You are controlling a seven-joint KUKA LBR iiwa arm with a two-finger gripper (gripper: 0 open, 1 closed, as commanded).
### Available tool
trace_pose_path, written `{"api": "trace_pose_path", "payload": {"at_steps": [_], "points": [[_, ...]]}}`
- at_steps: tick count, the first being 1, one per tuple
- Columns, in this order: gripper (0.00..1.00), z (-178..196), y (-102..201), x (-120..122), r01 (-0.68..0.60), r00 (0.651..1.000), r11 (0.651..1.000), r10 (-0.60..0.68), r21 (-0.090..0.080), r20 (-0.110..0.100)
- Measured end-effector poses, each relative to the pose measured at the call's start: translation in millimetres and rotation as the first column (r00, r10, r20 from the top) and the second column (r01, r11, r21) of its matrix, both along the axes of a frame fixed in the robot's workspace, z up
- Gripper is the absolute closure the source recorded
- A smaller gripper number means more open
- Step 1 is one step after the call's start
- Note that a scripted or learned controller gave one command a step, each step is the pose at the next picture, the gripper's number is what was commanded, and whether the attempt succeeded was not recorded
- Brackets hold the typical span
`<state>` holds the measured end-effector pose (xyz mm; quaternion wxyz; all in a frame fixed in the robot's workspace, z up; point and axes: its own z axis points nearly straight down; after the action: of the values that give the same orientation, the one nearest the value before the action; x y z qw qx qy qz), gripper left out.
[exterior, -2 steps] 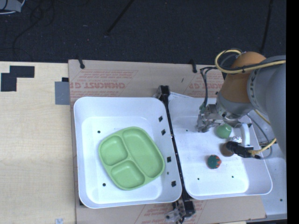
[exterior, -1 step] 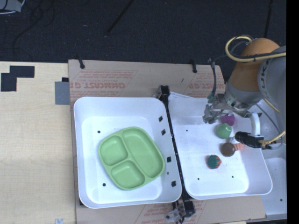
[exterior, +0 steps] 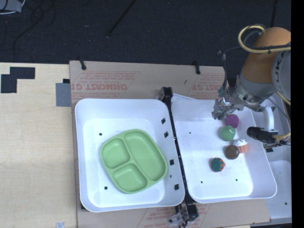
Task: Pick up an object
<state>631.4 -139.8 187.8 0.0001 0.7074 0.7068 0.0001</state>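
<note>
Hand (exterior: 223,109), grip state unclear, near right bin's (exterior: 204,194) far edge, beside purple ball (exterior: 232,120).

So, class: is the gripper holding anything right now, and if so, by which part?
Cannot be told: the gripper sits just above the purple ball.

green 3-compartment tray (exterior: 134,161), left white bin (exterior: 90,113), cardboard sheet (exterior: 142,82)

A purple ball (exterior: 232,120), green ball (exterior: 227,133), brown ball (exterior: 232,152) and green-orange ball (exterior: 217,164) lie in the right bin (exterior: 204,184).
</note>
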Motion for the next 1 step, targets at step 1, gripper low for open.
{"api": "trace_pose_path", "payload": {"at_steps": [1], "points": [[1.0,21.0,-1.3,0.1,-0.001,1.0,1.0,0.001,0.0,0.0]]}}
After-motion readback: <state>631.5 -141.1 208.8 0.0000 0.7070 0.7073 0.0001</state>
